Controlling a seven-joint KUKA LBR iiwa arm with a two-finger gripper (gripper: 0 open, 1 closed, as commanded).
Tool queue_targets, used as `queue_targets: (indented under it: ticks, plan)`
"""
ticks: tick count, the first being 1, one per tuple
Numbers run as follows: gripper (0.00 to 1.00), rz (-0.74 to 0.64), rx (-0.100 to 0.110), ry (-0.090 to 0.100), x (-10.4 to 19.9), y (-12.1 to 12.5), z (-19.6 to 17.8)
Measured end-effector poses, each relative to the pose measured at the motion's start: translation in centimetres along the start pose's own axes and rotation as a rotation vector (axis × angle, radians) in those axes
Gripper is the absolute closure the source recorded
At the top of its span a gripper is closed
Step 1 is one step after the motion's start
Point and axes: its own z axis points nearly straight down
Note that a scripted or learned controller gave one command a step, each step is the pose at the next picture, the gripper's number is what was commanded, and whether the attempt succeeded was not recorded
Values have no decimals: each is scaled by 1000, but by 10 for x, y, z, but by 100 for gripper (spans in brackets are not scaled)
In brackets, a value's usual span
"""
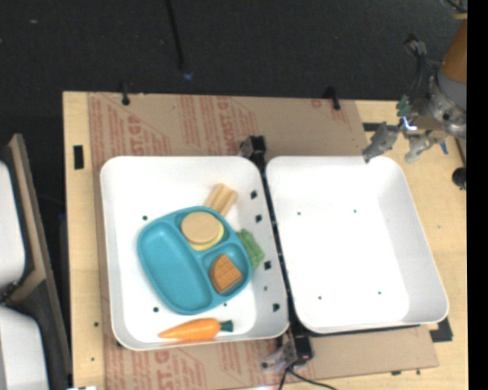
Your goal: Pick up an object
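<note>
Blue tray (172,266) and carrot (195,329) in left bin (118,201).

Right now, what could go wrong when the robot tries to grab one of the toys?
The gripper hangs by the right bin's far corner, while every toy lies in the left bin, so it may close on nothing. The cookie and toast lie flat in the blue tray, hard to pinch. The carrot sits near the bin's wall, which the fingers might bump.

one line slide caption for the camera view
Claw hovers open above the right bin's far corner; blue tray, carrot and toy food sit in the left bin.
</note>
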Motion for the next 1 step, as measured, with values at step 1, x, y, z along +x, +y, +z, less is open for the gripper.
queue_targets:
  ticks: [1]
  plan:
    - [0,4,-8,-2,19,16,-113]
